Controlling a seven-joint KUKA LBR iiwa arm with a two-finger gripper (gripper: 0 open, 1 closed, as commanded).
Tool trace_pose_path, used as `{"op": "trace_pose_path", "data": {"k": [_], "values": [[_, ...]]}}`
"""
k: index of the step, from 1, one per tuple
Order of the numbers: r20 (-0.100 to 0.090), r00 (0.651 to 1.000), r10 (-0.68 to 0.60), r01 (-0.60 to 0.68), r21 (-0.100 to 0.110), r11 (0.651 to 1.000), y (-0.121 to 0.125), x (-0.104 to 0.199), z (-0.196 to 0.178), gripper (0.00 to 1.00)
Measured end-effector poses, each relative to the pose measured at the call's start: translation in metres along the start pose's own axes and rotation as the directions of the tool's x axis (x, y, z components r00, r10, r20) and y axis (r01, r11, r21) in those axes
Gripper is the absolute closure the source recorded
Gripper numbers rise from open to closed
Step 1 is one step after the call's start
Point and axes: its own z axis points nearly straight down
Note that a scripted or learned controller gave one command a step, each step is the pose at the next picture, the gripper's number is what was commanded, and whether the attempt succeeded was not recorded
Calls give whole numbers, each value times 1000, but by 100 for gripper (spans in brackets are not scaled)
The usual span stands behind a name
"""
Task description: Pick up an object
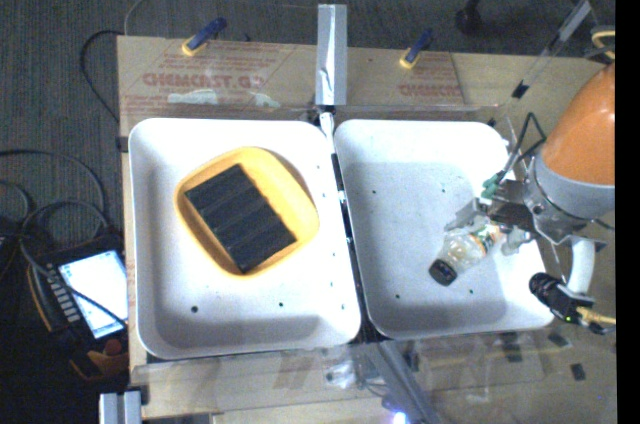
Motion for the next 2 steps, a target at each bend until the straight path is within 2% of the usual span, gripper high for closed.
{"op": "trace_pose_path", "data": {"k": [1, 2], "values": [[-1, 984, -178, 178, 2, 984, 18, -22, 86, 0], [5, 976, -219, 219, -11, 976, 25, -4, 115, 0]]}}
